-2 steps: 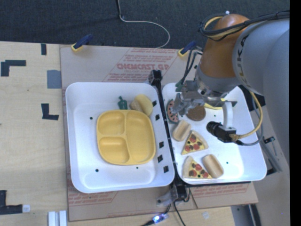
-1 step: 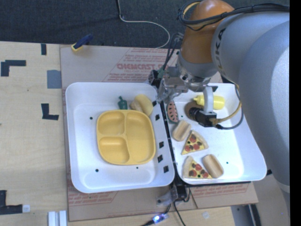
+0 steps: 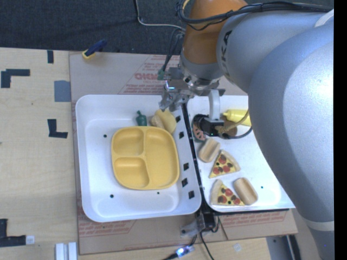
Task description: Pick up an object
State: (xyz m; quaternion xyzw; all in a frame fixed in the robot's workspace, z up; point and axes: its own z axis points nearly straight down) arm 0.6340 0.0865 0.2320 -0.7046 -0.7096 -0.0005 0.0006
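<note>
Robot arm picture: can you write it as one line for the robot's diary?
gripper: above left bin's back edge, over pale toy food | holding: nothing seen | yellow tray: in left bin | pizza slices: right bin

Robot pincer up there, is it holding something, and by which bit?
Cannot be told: the pincer hangs just above a pale tan toy food piece, its tips too blurred.

One fixed camera looks down at a slant from above the bench (image 3: pixel 32 145), taking in both white bins (image 3: pixel 87 145) at middling range; the arm (image 3: pixel 282 64) enters from the right.
</note>
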